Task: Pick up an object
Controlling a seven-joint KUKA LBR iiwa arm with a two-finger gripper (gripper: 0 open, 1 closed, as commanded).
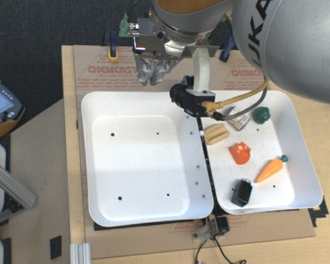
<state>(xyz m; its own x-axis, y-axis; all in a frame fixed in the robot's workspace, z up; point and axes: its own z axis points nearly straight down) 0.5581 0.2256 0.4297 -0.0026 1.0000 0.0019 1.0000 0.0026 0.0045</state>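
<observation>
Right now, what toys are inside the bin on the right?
In the right bin: a carrot, a red strawberry, a wooden block, a black thing, a green toy. The arm covers the far corner.

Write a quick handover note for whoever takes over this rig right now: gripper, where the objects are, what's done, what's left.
Gripper: raised over the bench behind the left bin, nothing visible between its fingers.
Objects, all in the right bin: wooden block, red strawberry toy, toy carrot, black object, green piece.
Done: no pick yet.
Left: descend on one object, grasp and lift it.
</observation>
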